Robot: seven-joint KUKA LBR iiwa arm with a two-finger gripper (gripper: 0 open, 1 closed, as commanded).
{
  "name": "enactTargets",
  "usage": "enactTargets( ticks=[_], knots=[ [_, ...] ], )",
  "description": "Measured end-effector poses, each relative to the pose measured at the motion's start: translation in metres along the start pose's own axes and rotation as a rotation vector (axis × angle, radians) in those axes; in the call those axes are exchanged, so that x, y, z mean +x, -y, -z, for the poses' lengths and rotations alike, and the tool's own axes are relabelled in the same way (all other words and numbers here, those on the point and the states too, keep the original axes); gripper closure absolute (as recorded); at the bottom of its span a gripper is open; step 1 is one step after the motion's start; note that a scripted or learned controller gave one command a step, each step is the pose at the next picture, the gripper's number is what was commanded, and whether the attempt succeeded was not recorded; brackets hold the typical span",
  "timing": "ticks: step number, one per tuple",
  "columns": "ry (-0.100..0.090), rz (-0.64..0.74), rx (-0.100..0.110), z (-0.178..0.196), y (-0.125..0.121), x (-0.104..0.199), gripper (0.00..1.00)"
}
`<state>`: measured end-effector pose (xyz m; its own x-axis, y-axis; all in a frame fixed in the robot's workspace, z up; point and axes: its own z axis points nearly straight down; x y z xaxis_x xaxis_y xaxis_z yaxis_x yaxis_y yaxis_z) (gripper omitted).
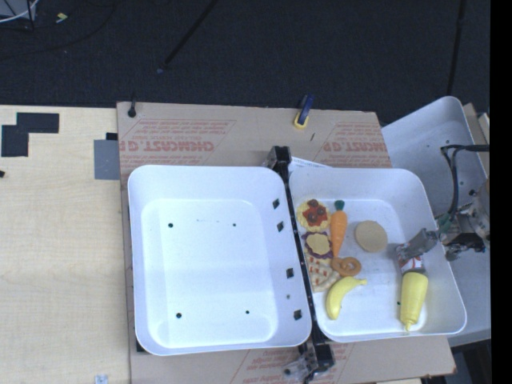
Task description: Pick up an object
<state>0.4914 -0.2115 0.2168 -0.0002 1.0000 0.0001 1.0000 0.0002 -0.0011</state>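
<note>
The right bin (432, 206) holds several toy foods. A yellow squeeze bottle (413, 296) lies near its right wall, and a yellow banana (342, 294) lies left of the bottle. An orange carrot (339, 227), a round tan cookie (370, 236), a red-topped pizza piece (313, 214), a small burger (318, 244), a pretzel (348, 266) and a waffle (322, 276) are clustered by the divider. My gripper (410, 253) hangs low inside the right bin, just above the top end of the bottle and to the right of the cookie. It is small and grey against the bin floor.
The left bin (160, 190) lies beside the right one, with a black hinge strip (294, 246) between them. Both sit on a cardboard sheet (208, 138) on the wooden bench. The arm and its cables (466, 229) come in over the right bin's right wall.
</note>
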Motion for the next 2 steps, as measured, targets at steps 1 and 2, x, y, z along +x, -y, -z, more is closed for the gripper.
enactTargets(
  ticks=[1, 2],
  knots=[
    [0.002, 0.002, -0.002, -0.134, -0.034, -0.001, 0.0],
    [-0.003, 0.006, 0.0, -0.13, -0.059, 0.074, 0.0]
  ],
)
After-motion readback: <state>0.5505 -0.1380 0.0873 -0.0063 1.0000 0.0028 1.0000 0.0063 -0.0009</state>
